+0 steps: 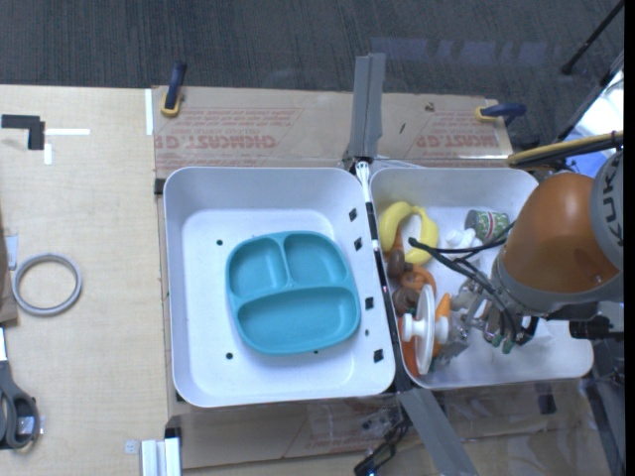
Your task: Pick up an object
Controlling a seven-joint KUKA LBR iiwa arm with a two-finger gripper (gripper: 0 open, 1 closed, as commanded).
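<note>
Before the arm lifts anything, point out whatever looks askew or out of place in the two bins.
Nothing looks spilled or broken. The blue divided plate lies flat but turned at a slant in the left bin. In the right bin the banana and small toys are crowded against the left wall, overlapping in a heap.

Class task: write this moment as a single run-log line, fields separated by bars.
arm: over right bin | gripper: low among the toys | banana: lying in bin | blue plate: in left bin | grasp: unconfirmed
</note>
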